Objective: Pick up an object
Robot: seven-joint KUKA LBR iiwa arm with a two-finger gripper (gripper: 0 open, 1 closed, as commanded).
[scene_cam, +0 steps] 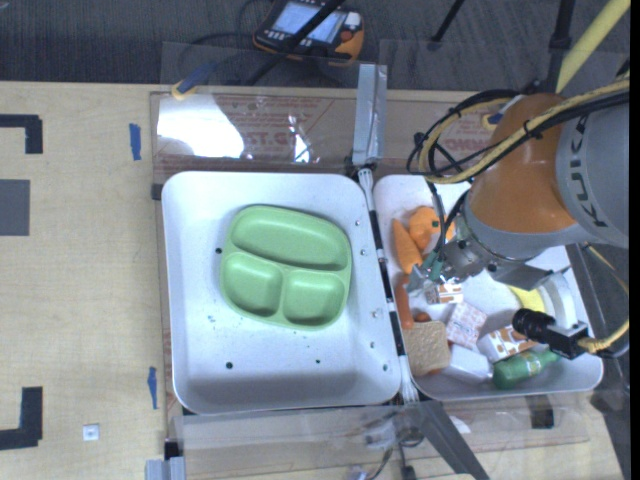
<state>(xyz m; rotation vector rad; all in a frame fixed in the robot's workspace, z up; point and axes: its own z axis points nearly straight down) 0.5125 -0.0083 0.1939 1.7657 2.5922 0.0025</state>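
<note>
The right bin (585, 373) holds several toy foods: orange carrot pieces (408, 240), a brown bread slice (427, 346), a pink-and-white packet (466, 325), a small orange-and-white carton (503, 343), a green bottle (522, 367) and a yellow banana (530, 296). My gripper (436, 273) is down in this bin, just below the carrots and above the packet. A small white-and-red thing sits right at its tip. The orange wrist band (520, 183) covers the bin's far part.
The left bin (195, 368) holds a green three-compartment tray (287, 264). A divider rail (380, 268) separates the two bins. A black cable connector (545, 330) hangs over the right bin. A handheld pendant (305, 28) lies beyond the bench.
</note>
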